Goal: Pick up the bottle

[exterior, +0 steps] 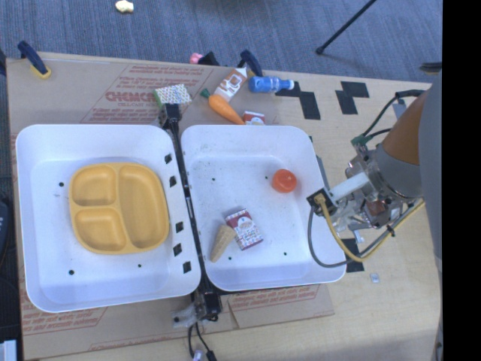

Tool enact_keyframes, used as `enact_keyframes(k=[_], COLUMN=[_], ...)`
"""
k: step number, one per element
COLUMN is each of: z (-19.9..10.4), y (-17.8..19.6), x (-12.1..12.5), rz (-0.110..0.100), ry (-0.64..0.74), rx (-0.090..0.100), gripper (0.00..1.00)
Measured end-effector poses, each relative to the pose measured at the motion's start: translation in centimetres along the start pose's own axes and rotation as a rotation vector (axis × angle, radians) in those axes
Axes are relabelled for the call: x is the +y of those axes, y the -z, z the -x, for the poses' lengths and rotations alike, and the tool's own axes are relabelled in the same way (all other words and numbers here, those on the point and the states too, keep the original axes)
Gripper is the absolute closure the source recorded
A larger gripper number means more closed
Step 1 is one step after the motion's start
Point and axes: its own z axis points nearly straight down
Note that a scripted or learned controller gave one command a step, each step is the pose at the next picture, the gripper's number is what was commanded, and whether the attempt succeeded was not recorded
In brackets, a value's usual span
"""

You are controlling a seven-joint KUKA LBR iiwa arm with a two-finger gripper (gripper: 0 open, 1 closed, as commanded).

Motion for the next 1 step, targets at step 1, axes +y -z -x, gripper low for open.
enact_keyframes(k=[1], z=[0.09], y=[-9.7], x=[-0.05], rz=[-0.003], ry=[0.042], rx=[-0.003], gripper=[1.0])
